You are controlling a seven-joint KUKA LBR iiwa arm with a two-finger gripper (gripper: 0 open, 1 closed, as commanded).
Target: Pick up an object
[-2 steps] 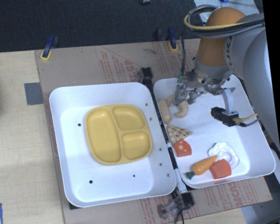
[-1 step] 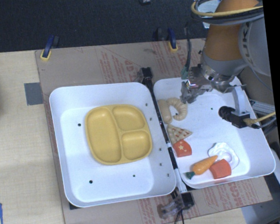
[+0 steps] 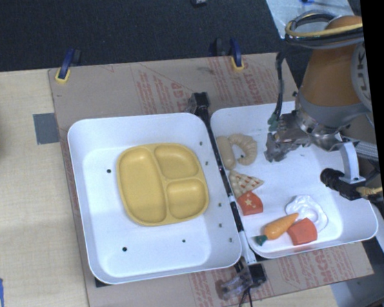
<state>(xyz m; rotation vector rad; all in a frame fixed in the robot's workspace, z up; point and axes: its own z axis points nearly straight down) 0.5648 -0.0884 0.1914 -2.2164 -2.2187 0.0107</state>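
At the near edge of the right bin [image 3: 368, 228] lie a carrot [image 3: 281, 226] and, touching its thick end, a red block [image 3: 302, 231], with a white piece [image 3: 308, 208] just behind them. Further in, by the bin's left wall, sit a red wedge [image 3: 249, 203], a tan waffle-patterned slice [image 3: 244, 181] and, beyond those, a pale pretzel-like bread piece [image 3: 237, 149]. The gripper [image 3: 279, 147] hangs just to the right of that bread piece, near it but apart; whether its tips are spread or pressed together cannot be told. The left bin [image 3: 93, 196] holds a yellow divided plate [image 3: 130, 205].
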